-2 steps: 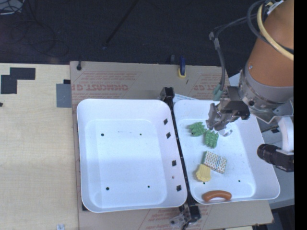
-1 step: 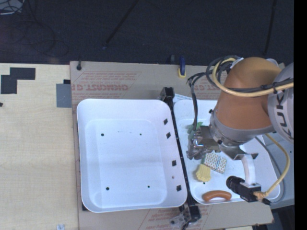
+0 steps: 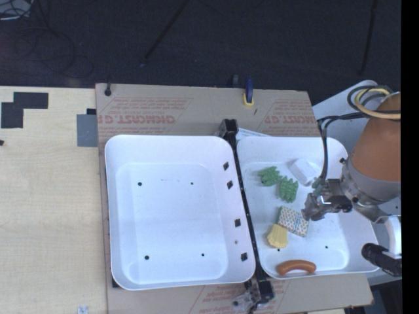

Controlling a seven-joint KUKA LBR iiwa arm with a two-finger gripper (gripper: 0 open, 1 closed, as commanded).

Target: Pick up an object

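So here's what you're looking at. Your arm (image 3: 376, 156) comes in from the right with the orange band up top, and the gripper (image 3: 319, 205) sits low over the right bin (image 3: 334, 257), roughly mid-height along its right half. The claw is a dark blurry clump from this angle, so you can't tell how far it's open, and nothing shows clamped in it as far as you can see.

The pickable stuff is all in that right bin, mostly to the left of the claw. The closest thing is the patterned square packet (image 3: 294, 220), lying tilted just below-left of the claw, near it but whether they touch is not clear. Right against the packet's lower-left corner is a yellow piece (image 3: 277, 236). Above those you have two green toys: one (image 3: 288, 189) just left of the claw, another (image 3: 268, 175) a bit further up-left. A white block (image 3: 304, 170) lies above the claw, near the cable running down the arm. Well below everything, by the bin's front wall, is an orange sausage-shaped thing (image 3: 296, 267), well apart from the claw.

The left bin (image 3: 118, 175) sits right beside it on the cardboard sheet (image 3: 163, 113).
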